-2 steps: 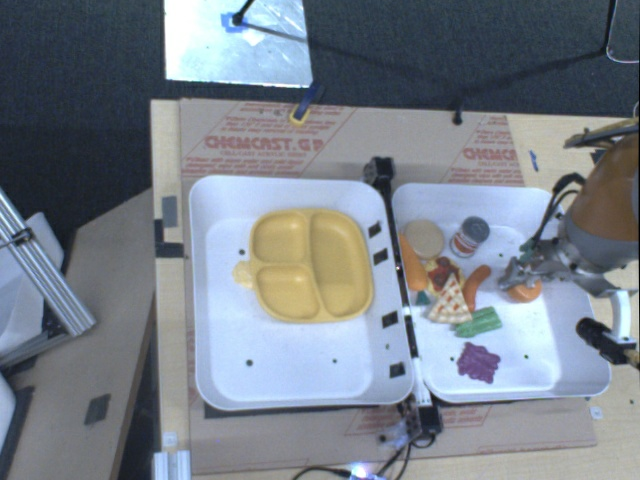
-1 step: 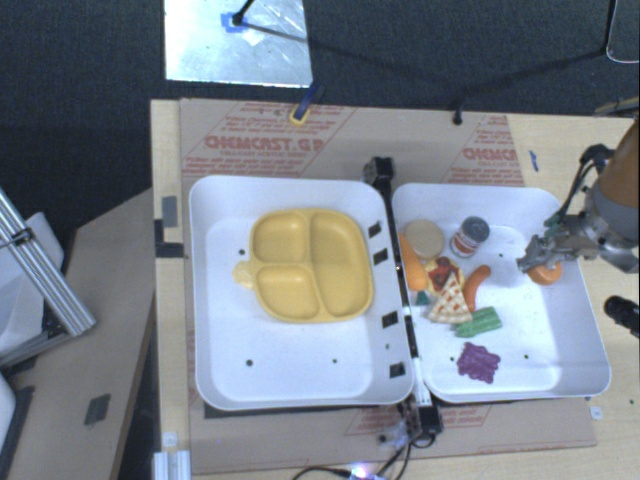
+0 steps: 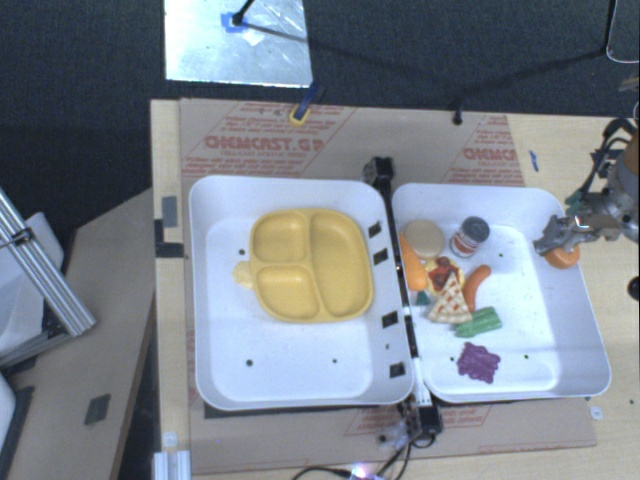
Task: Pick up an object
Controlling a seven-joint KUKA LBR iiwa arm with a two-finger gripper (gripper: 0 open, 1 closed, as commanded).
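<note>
From my screen I see two shallow white bins side by side across the middle of the frame. The left bin (image 3: 215, 368) carries a yellow divided plate (image 3: 305, 265) with three compartments, lying flat toward its upper middle. The right bin (image 3: 560, 368) holds the toy food, bunched in its left half: a tan round piece (image 3: 424, 236) at the top, a small can with a grey lid (image 3: 469, 235) just to its right, an orange carrot (image 3: 411, 266) lying along the bin's left wall, a pizza slice (image 3: 449, 299) in the centre of the cluster, and an orange sausage (image 3: 477, 282) leaning against the slice's right side. Below these sits a green vegetable piece (image 3: 480, 322), and lower still, a little apart, a bunch of purple grapes (image 3: 478, 362). The gripper (image 3: 562, 236) reaches in from the right edge of the frame and sits over the upper right rim of the right bin, well apart from the cluster. An orange object (image 3: 565, 258) shows directly beneath its tip, at the bin's rim; I can't make out whether it is gripped or merely lies under the tool, and I cannot tell the pincer's state at this size.
</note>
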